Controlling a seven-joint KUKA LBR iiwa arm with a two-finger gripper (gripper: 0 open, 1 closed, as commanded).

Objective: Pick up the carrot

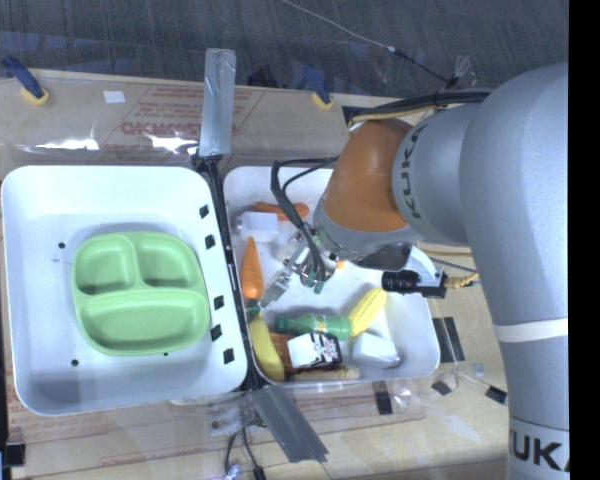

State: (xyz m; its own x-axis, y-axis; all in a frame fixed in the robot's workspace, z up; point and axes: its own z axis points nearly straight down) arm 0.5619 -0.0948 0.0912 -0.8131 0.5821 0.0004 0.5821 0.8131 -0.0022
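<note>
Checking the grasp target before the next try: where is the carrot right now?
The carrot lies in the right bin, along its left wall beside the divider, just left of the gripper and above the banana.

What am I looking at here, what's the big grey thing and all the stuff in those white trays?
The big grey thing is a robot arm with an orange band, reaching in from the right. One camera looks down on it from above the bench at a slant. At the arm's tip is its gripper, the part that grasps; it hangs low over the right bin, close to the carrot it is meant to pick up. I can't see anything between its fingers. That bin also holds a banana, a corn cob, a green bottle and other small items. The left bin holds a green divided plate.
</note>
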